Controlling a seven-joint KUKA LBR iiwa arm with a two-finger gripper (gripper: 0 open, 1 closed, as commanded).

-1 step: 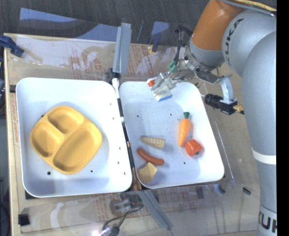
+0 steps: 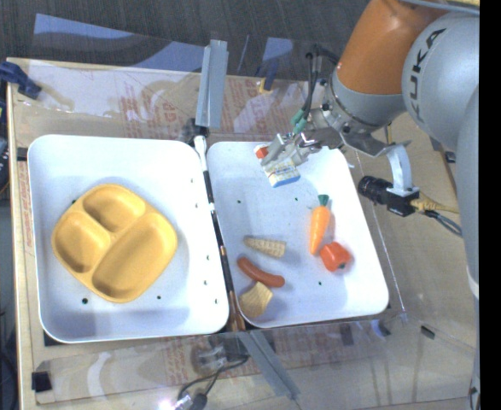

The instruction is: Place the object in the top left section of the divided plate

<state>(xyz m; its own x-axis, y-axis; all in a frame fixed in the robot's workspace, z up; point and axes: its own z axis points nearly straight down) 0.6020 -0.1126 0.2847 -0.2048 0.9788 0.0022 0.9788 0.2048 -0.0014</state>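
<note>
A yellow divided plate (image 2: 115,241) with three sections lies in the left bin (image 2: 45,156), slightly left of its middle. My gripper (image 2: 282,159) hangs over the far part of the right bin (image 2: 365,293), tilted down to the left. It is shut on a small white and blue packet (image 2: 281,176), which sticks out below the fingertips. A small red piece (image 2: 260,152) shows just left of the fingers, partly hidden by them.
In the right bin lie an orange carrot (image 2: 319,227), a red pepper (image 2: 335,256), a corn piece (image 2: 266,247), a sausage (image 2: 259,272) and a tan wedge (image 2: 256,298). A raised divider (image 2: 207,203) separates the two bins.
</note>
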